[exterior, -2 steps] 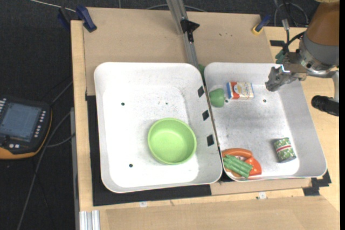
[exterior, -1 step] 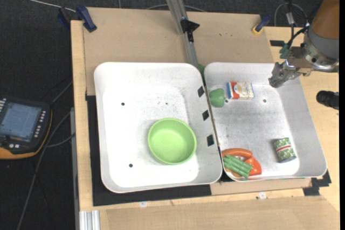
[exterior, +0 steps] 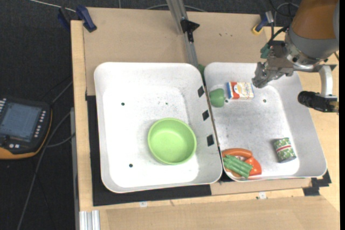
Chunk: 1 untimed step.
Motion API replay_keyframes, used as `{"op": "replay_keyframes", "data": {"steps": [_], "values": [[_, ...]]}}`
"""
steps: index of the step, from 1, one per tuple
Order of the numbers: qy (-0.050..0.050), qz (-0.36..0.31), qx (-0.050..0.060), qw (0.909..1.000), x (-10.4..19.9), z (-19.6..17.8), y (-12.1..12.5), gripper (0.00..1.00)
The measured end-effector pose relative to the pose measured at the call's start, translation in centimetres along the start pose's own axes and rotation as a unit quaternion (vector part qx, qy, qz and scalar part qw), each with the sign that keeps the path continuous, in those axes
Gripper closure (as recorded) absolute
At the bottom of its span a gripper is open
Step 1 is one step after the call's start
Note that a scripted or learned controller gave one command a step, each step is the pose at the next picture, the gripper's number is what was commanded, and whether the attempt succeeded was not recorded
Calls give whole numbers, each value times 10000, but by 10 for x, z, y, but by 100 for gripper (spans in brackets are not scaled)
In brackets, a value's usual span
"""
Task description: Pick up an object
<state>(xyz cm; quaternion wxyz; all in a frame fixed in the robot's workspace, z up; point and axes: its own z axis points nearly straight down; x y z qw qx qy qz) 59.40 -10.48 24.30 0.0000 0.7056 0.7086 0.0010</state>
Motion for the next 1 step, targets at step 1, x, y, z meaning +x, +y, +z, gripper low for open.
{"op": "replay_keyframes", "data": {"steps": [1], "values": [[0,-1,8,10000,55,11,-15,100]]}}
